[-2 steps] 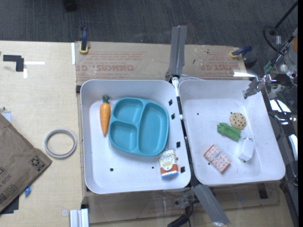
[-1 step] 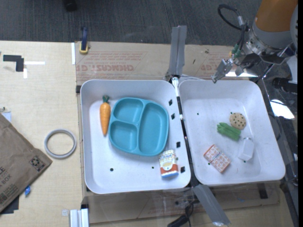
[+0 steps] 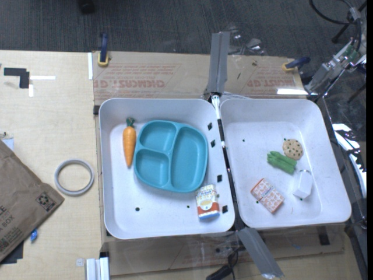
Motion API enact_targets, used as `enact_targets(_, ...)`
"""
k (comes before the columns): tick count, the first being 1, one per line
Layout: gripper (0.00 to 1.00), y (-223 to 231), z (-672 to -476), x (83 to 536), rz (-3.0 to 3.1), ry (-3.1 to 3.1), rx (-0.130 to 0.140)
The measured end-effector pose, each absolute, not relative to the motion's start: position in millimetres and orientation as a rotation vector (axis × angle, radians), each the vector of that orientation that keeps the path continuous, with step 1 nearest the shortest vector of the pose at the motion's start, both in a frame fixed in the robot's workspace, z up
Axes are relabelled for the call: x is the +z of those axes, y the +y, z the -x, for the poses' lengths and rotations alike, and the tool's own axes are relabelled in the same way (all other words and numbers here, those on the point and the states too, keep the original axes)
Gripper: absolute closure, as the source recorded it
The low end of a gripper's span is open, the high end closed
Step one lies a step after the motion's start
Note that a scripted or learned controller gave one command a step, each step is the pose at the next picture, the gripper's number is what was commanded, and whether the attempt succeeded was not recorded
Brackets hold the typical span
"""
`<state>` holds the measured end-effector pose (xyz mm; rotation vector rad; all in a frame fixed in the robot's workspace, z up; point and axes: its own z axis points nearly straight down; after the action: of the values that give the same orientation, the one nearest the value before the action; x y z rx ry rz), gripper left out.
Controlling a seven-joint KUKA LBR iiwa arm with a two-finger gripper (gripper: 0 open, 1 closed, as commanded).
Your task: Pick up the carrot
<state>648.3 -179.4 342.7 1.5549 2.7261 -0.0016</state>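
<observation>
While the bench lies spread below the camera, I read it from the left: a brown cardboard box (image 3: 20, 206) juts in at the near left corner, and just right of it a ring of tape (image 3: 74, 176) lies flat on the wooden bench top (image 3: 46, 121). Next comes the left bin (image 3: 116, 220), and the carrot (image 3: 129, 143) is in it, lying on the white floor close to the bin's left wall, with its green top pointing to the far side and its orange tip to the near side. It sits just beside the left rim of a teal divided plate (image 3: 172, 156), so close that I cannot tell whether the two touch. Nothing grips it. Near the plate's near right edge stands a small printed carton (image 3: 207, 203) (white above, red and blue at the base), right by the wall between the two bins. Across that wall, the right bin (image 3: 326, 214) holds a red-and-white packet (image 3: 267, 195) on its near side, a green vegetable piece (image 3: 281, 161) farther back, a speckled cookie (image 3: 292, 149) just beyond that, and a small white object (image 3: 302, 185) towards the right wall. Whether my gripper is released or clenched, I cannot tell from this view.
</observation>
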Motion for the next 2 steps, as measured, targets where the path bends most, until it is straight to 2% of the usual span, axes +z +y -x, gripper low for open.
enact_targets(1, 0.00, -111, -657.4, 213, -1.146, 2.924, 0.000)
enact_targets(2, 0.00, -215, -638.4, 299, -1.315, 2.848, -0.002)
